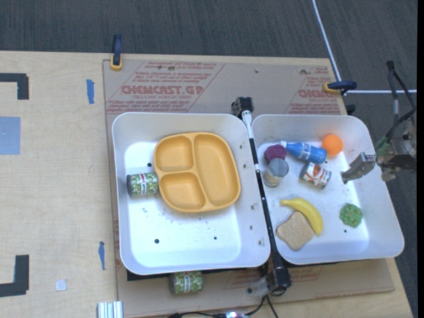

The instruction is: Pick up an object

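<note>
Camera view: our gripper (356,168) hangs over the right bin's (391,234) right side, and we cannot tell how it is set. Around it we see an orange ball (332,144), a blue bottle (306,152), a small can (316,175), a green lump (352,214) and a banana (305,213), all lying apart from it.

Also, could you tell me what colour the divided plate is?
Yellow-orange, seen in the camera view: the divided plate.
</note>
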Tool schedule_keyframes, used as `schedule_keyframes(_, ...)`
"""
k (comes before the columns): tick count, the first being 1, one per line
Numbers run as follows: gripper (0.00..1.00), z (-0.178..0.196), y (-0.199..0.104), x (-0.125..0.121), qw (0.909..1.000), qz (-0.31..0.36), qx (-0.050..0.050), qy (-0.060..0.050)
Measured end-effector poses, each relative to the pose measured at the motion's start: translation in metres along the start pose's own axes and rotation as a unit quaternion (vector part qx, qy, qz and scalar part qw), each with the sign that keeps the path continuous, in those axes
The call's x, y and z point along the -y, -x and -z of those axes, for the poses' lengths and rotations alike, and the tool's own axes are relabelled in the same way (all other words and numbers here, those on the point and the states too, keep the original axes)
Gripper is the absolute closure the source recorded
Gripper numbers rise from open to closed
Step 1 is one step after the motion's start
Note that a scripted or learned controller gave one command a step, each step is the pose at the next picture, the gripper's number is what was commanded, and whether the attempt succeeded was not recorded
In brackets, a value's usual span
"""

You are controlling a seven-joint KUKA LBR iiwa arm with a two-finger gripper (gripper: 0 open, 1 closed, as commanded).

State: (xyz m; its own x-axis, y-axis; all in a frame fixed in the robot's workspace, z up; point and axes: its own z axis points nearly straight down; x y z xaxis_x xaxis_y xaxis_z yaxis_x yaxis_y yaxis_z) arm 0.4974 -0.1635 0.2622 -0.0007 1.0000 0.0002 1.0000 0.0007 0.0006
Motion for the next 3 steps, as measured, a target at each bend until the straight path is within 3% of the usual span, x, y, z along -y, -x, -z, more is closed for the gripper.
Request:
schedule_keyframes(1, 0.00, -0.170, -0.039, -0.006, 1.0000, 0.000, 0.000, 0.000)
schedule_keyframes(2, 1.00, -0.160, -0.038, -0.007, 1.0000, -0.001, 0.000, 0.002)
schedule_keyframes(3, 1.00, -0.077, -0.112, 0.003, 1.0000, 0.001, 0.000, 0.001)
